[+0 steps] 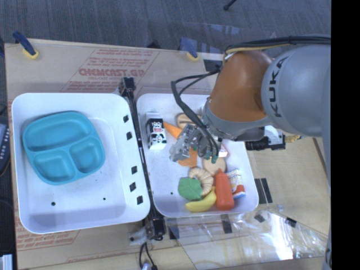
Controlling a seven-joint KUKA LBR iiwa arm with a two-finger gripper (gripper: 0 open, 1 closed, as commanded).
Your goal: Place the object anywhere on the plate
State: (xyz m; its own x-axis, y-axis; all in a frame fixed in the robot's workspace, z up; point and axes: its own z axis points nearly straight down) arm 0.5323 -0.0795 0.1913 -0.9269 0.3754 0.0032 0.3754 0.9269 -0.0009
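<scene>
A: From the one camera above the counter, where does the object sit?

B: Nothing is singled out yet. The right bin (247, 193) holds a heap of toy food: a small milk carton (156, 133), an orange carrot-like piece (173, 130), a green lump (190, 189), a yellow banana (201, 204), a red bottle shape (224, 191). The blue plate (63, 146) lies in the left bin (73, 212), well apart from them.

A: How would those handle?

B: I'd judge them light, hollow plastic, stiff and rather slick. The carton's flat sides look the easiest to pinch; rounded pieces may squirt out.

A: And the tool?

B: The tool (194, 145) hangs low over the middle of the pile, near the orange piece. Whether it is spread or pinching anything, I cannot tell; the wrist and cables hide it.
</scene>
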